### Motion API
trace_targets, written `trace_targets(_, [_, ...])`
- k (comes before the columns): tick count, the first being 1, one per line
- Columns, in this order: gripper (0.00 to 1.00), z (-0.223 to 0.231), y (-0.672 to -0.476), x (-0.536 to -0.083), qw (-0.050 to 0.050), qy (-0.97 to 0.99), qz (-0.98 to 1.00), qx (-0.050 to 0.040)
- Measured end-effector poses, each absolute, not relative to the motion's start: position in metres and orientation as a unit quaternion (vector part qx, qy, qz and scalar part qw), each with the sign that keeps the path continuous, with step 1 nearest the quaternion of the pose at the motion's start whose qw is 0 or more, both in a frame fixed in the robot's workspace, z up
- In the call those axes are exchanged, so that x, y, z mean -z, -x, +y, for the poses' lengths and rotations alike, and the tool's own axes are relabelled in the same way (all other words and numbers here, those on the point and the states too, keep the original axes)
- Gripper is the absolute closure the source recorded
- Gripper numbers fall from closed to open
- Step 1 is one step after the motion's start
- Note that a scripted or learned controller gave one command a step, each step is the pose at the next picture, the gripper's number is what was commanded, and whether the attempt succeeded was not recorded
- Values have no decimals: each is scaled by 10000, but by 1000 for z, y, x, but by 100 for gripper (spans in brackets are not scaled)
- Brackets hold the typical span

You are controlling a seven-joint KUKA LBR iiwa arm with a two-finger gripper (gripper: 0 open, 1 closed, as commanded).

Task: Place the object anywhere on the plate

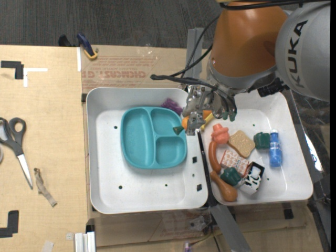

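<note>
Orange-and-green toy — perhaps a carrot — clamped in the tool, lying crosswise beside the plate.

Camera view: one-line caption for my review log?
KUKA arm's gripper hovers at the teal plate's right rim, an orange-green object beside it, toys in right bin.

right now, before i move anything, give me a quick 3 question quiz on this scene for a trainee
1. True or false: the teal plate lies in the view's right bin.
2. How many compartments does the plate have? A two, B three, C four.
3. Fill in: the blue bottle lies in the view's ___ bin.

Key: 1 false, it lies in the left bin; 2 B; 3 right.
</note>
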State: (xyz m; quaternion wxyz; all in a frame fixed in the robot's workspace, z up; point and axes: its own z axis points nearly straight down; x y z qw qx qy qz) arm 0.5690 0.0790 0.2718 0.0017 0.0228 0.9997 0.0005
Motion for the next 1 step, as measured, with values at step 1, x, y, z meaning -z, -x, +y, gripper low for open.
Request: trace_targets(1, [0, 78, -569, -271, 12, -233, 9997, -3])
